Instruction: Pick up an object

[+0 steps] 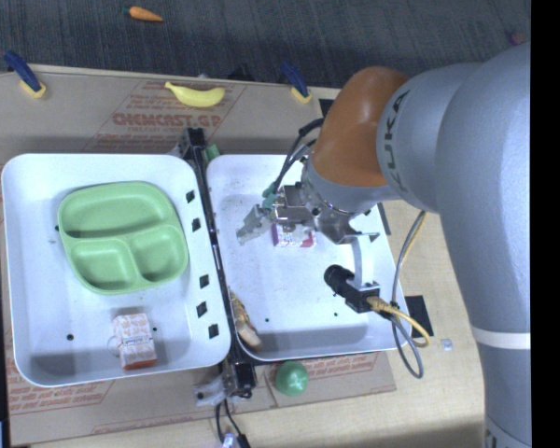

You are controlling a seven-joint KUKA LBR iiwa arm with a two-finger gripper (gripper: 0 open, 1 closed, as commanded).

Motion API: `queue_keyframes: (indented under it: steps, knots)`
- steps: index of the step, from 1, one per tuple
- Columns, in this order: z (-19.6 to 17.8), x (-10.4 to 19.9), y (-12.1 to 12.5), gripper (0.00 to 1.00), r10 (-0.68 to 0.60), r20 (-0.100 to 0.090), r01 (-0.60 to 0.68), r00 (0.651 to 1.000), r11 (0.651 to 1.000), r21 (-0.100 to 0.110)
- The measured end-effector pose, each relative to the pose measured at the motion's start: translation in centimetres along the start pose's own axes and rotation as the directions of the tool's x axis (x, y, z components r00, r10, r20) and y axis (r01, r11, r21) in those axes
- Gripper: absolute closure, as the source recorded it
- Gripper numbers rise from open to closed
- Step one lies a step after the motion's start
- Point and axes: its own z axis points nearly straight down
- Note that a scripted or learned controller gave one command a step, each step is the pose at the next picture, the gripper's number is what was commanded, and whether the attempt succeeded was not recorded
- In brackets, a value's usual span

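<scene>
Red print on the cardboard sheet (140, 110) under the bins reads roughly "CHEMCAST GP"; part is illegible. Bench sits on dark carpet, with a small orange item (146, 13) lying at 11 o'clock. Left bin (28, 250): green divided tray (121, 234), with a small wrapped packet (133, 338) at its 6 o'clock. Right bin (261, 297): the gripper (285, 217) is low near the centre, over a small pink-and-white object (292, 237); cannot tell whether the fingers are apart or clamped. Yellow banana (196, 92) lies at 12 o'clock, green ball (291, 377) at 6 o'clock, both outside the bins. Blue clamps (24, 73) pin the cardboard.
</scene>
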Motion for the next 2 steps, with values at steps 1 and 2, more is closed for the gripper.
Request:
queue_keyframes:
  steps: [1,2]
  knots:
    - [-5.1,-6.6,5.9,0.0,-0.001,0.001,0.001,1.0,1.0,-0.003]
    - [-2.8,-5.0,-2.2,0.0,-0.002,0.0,0.002,1.0,1.0,0.002]
